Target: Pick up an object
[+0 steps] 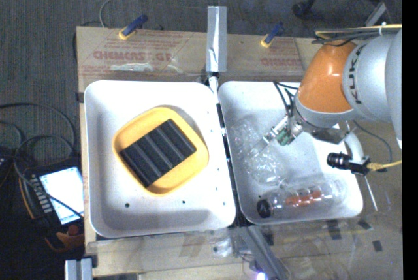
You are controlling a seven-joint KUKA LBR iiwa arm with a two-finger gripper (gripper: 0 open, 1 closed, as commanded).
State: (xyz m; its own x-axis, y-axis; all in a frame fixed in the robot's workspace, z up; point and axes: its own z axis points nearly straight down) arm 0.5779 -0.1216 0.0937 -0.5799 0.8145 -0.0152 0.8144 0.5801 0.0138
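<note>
In the left bin [104,109] lies a yellow dish with a black ribbed insert [161,149], tilted diagonally. The right bin [339,207] holds a crumpled clear plastic piece [253,149] near its left side. Along that bin's front wall rests a clear bottle with a black cap and an orange label [300,198], lying on its side. My gripper [282,136] hangs below the orange wrist band, over the right bin's middle and just right of the clear plastic. Nothing shows between it and the bin floor.
A metal post [216,37] stands at the back between the bins. Two blue-and-yellow clamps [132,27] hold the cardboard backing. A black cable connector [345,160] juts out at the arm's right side over the right bin.
</note>
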